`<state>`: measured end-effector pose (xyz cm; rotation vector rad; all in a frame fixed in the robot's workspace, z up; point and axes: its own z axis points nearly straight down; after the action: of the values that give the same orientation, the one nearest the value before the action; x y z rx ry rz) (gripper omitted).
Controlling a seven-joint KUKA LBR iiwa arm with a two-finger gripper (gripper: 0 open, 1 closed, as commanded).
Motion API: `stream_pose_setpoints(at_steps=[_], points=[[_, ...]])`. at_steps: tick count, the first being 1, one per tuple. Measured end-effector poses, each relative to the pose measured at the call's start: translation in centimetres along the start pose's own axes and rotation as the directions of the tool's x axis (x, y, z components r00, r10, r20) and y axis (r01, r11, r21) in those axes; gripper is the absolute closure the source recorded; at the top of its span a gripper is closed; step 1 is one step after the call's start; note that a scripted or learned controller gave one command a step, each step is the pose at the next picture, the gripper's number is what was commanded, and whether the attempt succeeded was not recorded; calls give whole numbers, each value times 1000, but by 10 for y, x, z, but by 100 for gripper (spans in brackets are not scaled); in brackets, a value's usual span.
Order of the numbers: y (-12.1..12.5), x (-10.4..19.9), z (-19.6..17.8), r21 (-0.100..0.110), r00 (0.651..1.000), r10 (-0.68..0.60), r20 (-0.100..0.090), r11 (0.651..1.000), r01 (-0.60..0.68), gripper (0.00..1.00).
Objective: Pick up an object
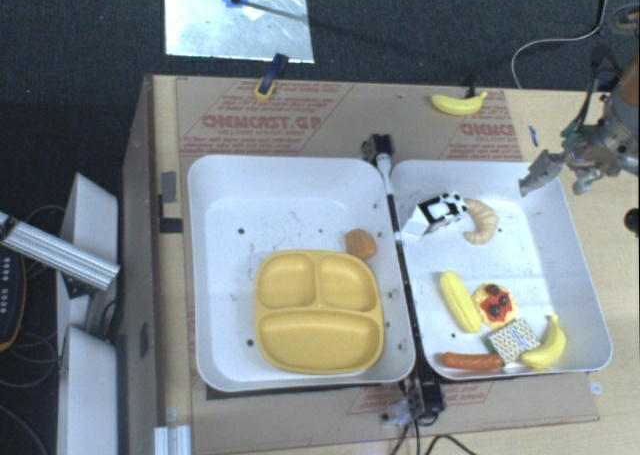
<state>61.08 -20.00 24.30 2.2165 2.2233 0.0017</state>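
several items crowd the right bin (585,288); the gripper (560,171), its state unclear, should descend on the isolated croissant (481,220).

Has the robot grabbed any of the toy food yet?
Not yet. The pincer hangs over the right bin's far corner with nothing seen in it. The croissant, corn cob, banana and sausage all lie in that bin. The whole pick remains.

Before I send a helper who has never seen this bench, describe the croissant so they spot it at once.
Take the right bin. In its upper half lies a pale tan, curved croissant, beside a black-and-white toy. Unlike the bananas, it is beige and ridged, not yellow.
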Motion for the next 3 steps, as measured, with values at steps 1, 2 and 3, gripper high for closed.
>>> stream_pose_setpoints(at_steps=[1,2,3], points=[[-23,43,105,3,1000,-1,-2,1000,1,0],[-75,82,146,3,1000,2,-1,1000,-2,0],[-114,109,157,-4,1000,2,0,1000,-2,0]])
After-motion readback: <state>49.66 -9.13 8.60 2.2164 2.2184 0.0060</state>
